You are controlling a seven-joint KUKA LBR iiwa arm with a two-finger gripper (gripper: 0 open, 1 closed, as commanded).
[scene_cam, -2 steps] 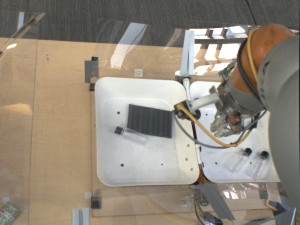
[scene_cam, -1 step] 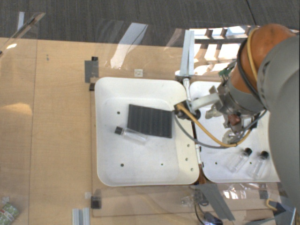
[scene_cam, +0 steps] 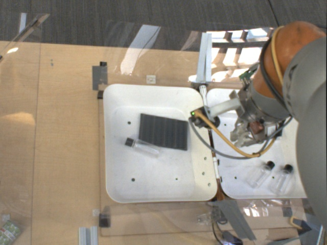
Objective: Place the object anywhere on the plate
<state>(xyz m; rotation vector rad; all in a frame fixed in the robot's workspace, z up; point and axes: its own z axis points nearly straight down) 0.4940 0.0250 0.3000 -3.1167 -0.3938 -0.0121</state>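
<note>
Gripper (scene_cam: 249, 130) of mine hung over the right bin (scene_cam: 230, 180), and I could not tell whether it held anything. Well to its left, a clear tube (scene_cam: 142, 146) with a dark cap lay in the left bin (scene_cam: 153, 185), touching the near edge of the dark ribbed plate (scene_cam: 164, 131), its long axis running left-right with a slight tilt. I could read no writing.

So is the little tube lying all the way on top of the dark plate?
No, the clear tube lies on the white bin floor, with one end at the dark plate's lower left edge.
</note>
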